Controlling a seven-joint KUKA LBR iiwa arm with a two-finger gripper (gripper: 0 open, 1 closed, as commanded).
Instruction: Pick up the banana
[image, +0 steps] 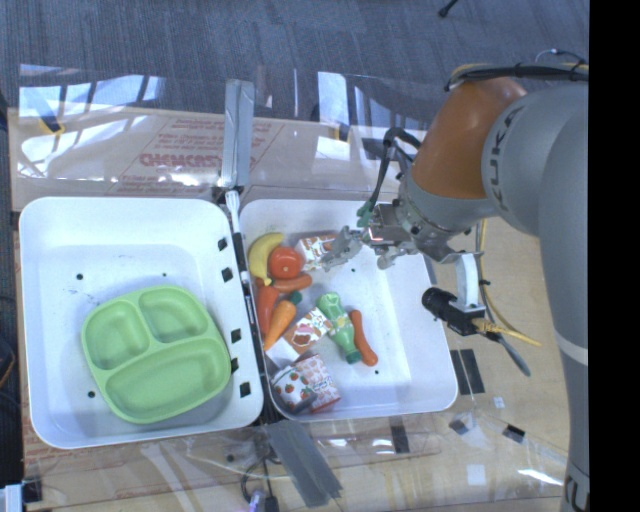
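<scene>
Lying at the right bin's (425, 385) upper-left corner against the divider: banana (260, 254), yellow, curved, partly overlapped by a tomato (284, 262); judged light, fairly firm, smooth-skinned, best taken across its exposed mid-curve; adjoining: carrots (275, 318), green vegetable (338, 325), printed packets (305, 383); gripper (350, 245) low over the bin, near the banana's right, nothing seen between its fingers, spread undeterminable; left bin (50, 260): green divided plate (155, 352).

"KUKA" on arm (580, 492), rest unreadable
</scene>
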